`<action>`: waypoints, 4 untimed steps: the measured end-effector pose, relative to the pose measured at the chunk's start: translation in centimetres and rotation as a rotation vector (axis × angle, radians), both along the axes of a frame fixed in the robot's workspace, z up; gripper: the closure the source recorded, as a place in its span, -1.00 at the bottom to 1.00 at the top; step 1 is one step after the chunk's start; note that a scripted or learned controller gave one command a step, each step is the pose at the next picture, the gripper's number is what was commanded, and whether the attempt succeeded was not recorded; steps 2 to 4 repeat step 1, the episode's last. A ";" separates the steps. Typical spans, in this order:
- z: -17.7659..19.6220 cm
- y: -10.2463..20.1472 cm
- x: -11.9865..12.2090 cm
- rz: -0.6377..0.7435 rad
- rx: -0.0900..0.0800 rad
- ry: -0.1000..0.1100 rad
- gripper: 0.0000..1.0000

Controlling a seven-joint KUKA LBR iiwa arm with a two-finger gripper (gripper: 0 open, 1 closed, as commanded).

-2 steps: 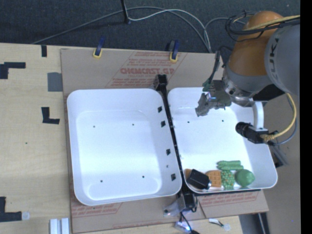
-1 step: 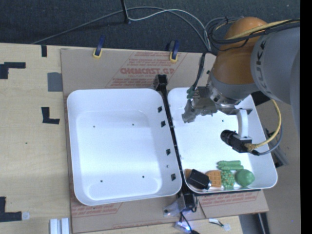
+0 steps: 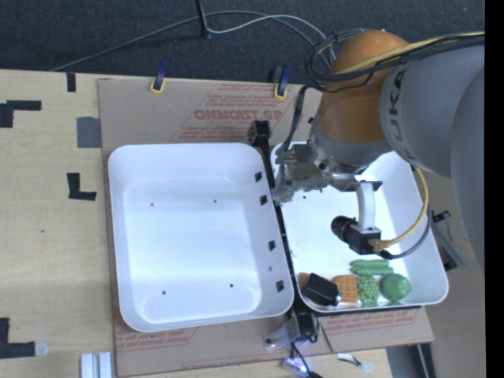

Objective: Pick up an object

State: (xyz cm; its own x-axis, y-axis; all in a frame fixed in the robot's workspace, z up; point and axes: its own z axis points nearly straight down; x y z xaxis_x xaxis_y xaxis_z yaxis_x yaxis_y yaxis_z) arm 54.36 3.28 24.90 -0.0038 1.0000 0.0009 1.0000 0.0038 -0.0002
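Observation:
My gripper (image 3: pixel 293 181) hangs over the upper left part of the right bin (image 3: pixel 409 187), close to the wall between the two bins. Several small objects lie in a row along this bin's near edge: a black block (image 3: pixel 320 290), an orange piece (image 3: pixel 344 288), a bumpy green piece (image 3: pixel 368 290), a green ball (image 3: pixel 395 287) and a long green item (image 3: pixel 370 266) just behind them. The gripper is well away from that row, and I see nothing in it.
The left bin (image 3: pixel 126 211) sits beside the right one on a cardboard sheet (image 3: pixel 228 113). A black cylinder (image 3: pixel 351 234) with a yellow cable hangs off the wrist over the right bin. The grey arm covers that bin's far right corner.

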 end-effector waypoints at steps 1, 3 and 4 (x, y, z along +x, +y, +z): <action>-0.2 5.5 -0.3 0.001 0.000 0.001 1.00; -0.2 5.5 -0.3 0.001 0.000 0.001 1.00; -0.2 5.5 -0.3 0.001 0.000 0.001 1.00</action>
